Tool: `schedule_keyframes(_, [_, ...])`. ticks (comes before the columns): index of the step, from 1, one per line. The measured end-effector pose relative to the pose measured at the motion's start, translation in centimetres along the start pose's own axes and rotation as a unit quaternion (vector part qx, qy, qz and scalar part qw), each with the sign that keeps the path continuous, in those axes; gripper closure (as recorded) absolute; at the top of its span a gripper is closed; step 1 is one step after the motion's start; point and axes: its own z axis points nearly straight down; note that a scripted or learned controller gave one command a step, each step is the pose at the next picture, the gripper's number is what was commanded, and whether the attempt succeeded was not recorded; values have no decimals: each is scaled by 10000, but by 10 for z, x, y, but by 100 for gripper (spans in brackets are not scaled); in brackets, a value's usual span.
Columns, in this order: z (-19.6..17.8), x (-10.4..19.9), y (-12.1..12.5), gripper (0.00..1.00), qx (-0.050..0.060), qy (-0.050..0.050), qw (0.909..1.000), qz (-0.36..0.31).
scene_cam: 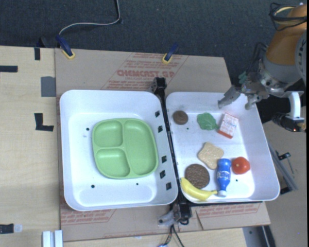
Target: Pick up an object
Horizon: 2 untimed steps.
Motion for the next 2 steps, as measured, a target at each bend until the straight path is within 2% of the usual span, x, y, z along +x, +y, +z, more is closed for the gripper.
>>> schedule_keyframes(1, [118,21,-3,0,-45,-15,10000,-4])
schedule_keyframes(2, [8,-36,-18,0,-14,-11,10000,4])
